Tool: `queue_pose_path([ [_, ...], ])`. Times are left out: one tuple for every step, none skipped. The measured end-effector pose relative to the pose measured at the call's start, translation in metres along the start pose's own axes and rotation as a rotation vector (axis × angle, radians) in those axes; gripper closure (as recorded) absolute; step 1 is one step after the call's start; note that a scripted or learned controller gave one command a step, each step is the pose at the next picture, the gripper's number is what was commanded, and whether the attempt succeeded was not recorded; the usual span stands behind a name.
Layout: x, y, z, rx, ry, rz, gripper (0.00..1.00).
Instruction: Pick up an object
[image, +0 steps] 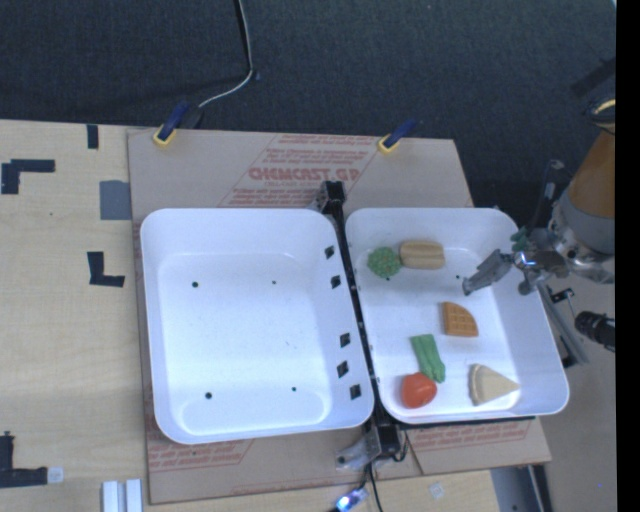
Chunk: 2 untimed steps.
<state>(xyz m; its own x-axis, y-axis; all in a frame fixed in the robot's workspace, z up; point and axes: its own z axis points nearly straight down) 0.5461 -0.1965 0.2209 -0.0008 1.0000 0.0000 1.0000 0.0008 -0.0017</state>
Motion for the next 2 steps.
queue_pose_path([
  [-0.029,-0.053,0.142,0.005,0.0,0.006,0.0],
  [-0.028,-0.049,0.125,-0.003,-0.003,0.001,1.0],
])
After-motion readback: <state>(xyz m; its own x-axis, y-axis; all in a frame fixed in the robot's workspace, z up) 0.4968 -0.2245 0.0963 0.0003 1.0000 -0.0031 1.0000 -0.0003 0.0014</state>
